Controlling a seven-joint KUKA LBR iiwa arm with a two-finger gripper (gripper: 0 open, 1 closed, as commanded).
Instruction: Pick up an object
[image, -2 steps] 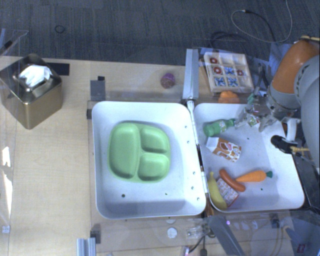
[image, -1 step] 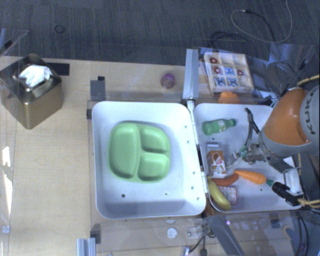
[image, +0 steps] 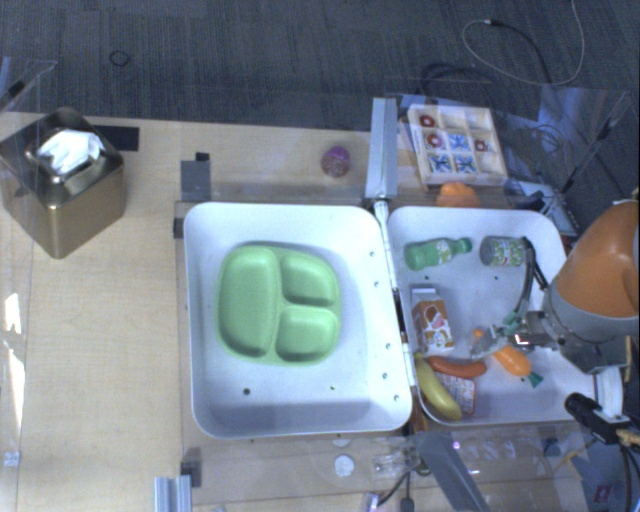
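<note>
The right bin (image: 552, 228) is crowded: a green bottle (image: 437, 252) and a can (image: 503, 251) lie along its upper part, a small carton (image: 432, 321) sits at centre left, and a banana (image: 437, 389) and a sausage (image: 456, 366) crowd the lower left corner. The arm (image: 600, 290) blocks the right side, with the claw (image: 500, 338) low near an orange piece (image: 512, 361). Open floor lies mid-bin, between the bottle row and the carton. In the left bin (image: 200, 330), a green divided tray (image: 279, 303) takes the middle, leaving a free band around it. On the worktop (image: 90, 350), a box (image: 64, 182) stands at upper left.
</note>
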